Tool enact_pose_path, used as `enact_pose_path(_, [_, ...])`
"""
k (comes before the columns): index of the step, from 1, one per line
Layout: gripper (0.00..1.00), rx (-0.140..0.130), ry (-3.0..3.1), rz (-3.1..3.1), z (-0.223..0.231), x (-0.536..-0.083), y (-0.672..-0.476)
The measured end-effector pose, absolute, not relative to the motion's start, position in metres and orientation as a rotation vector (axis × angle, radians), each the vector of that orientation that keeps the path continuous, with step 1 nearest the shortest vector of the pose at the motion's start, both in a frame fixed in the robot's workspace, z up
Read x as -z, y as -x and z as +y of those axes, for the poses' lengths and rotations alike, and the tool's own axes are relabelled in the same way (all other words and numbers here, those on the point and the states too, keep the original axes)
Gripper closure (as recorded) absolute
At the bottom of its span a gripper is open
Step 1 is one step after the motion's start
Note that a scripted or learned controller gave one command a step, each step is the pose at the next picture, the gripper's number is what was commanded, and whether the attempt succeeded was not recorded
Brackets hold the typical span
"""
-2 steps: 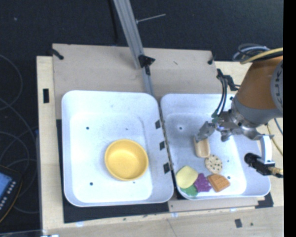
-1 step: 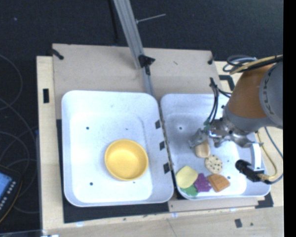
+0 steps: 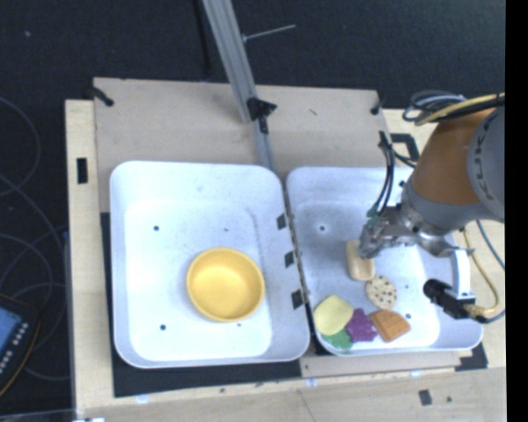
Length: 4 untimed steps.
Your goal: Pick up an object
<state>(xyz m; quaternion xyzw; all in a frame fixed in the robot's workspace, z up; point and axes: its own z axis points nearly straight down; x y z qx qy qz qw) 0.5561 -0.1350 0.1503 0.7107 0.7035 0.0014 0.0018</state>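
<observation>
Camera view showed the bench from above at a slant, with the left bin (image 3: 132, 236) holding a yellow bowl (image 3: 225, 283) a little below its middle, and the right bin (image 3: 326, 192) holding a small cluster of toys toward its near edge. The arm (image 3: 449, 170) reached in from the right, its orange band above the wrist, and the gripper (image 3: 370, 244) hung low over the right bin's middle.

Directly under and just below the fingertips lay a tan block (image 3: 360, 263), its long axis running roughly up and down the picture, its upper end touching or nearly touching the gripper. I judged this the likeliest target, since it sat closest to the jaws. Whether the jaws were spread or pressed together could not be told, as the wrist and hoses hid them, and nothing was plainly seen between them.

Further toward the near edge lay a speckled cookie (image 3: 382, 291), just beside the block. Below it sat an orange wedge (image 3: 391, 325), a purple piece (image 3: 362, 325) and a yellow-green piece (image 3: 333, 315), all bunched together and touching.

A grasp on the block would likely call for the jaws to close across its short width.
</observation>
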Motion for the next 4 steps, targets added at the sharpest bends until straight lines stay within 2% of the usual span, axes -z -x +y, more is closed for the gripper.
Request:
enact_pose_path(3, [1.00, -0.005, -2.213, 2.222, -0.145, -0.279, -0.567])
enact_pose_path(4, [1.00, -0.002, -2.212, 2.229, -0.085, -0.277, -0.577])
